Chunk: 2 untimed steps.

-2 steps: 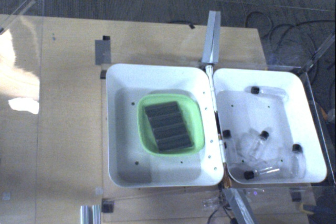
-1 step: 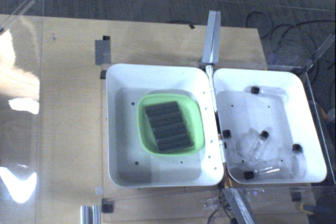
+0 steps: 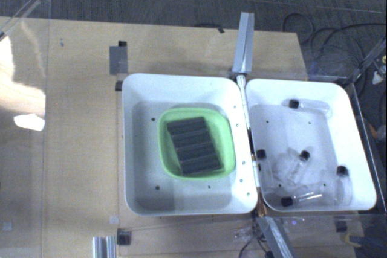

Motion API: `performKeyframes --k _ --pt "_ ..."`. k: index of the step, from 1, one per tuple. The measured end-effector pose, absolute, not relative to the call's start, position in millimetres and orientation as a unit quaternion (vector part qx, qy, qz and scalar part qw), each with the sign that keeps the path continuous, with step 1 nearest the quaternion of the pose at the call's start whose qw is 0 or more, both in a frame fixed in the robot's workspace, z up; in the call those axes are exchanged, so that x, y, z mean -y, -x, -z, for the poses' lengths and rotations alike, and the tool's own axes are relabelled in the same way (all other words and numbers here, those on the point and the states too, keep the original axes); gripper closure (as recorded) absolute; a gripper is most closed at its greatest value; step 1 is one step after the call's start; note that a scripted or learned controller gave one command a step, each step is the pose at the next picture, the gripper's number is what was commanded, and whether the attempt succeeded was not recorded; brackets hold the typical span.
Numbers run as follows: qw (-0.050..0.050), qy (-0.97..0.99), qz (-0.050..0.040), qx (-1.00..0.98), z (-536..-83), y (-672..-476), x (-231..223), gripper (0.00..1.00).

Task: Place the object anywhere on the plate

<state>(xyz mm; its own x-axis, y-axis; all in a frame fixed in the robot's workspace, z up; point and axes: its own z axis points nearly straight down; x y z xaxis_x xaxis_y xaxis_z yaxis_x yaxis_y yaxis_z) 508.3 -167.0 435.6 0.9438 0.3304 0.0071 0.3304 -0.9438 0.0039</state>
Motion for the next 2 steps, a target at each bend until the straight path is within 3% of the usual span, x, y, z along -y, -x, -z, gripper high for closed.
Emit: performKeyframes --k 1,2 --pt "0.003 -0.994 -0.0047 -0.105 -436 -489.1 206 0.00" --pt "0.001 -0.995 -0.0014 -0.103 -391 -488.2 205 0.00"
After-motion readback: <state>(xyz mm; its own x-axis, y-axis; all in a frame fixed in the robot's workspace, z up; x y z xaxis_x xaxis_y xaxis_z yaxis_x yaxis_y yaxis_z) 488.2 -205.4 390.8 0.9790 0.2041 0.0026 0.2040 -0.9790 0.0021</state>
